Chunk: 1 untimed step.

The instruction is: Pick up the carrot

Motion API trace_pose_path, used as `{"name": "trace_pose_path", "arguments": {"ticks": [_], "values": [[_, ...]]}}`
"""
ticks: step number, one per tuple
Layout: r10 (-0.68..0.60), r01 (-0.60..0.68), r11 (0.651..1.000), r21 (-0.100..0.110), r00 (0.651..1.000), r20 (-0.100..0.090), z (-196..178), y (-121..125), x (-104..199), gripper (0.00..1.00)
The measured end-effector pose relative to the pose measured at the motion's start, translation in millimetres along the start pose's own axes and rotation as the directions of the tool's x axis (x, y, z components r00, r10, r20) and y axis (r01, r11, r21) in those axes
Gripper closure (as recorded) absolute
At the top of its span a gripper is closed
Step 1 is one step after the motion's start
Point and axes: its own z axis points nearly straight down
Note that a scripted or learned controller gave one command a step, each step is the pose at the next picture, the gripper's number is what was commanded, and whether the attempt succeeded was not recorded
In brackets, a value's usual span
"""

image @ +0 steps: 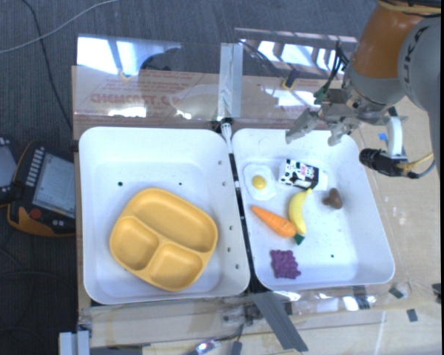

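the carrot [274,221], likely a light, stiff, smooth toy, is seen lying slantwise in the right bin [370,231] just beside the banana [300,210], best taken across its thicker middle, while the fingers [302,128] are held spread, grasping nothing.

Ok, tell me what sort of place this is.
Likely a robotics lab test bench: a grey arm with a gripper over two white bins, toy food like the carrot, and a teach pendant on the carpet.
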Motion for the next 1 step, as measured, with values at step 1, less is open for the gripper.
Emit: {"name": "trace_pose_path", "arguments": {"ticks": [1], "values": [[-0.175, 0.175, 0.985, 0.001, 0.985, -0.001, 124.4, -57.4, 31.6, 0.00]]}}
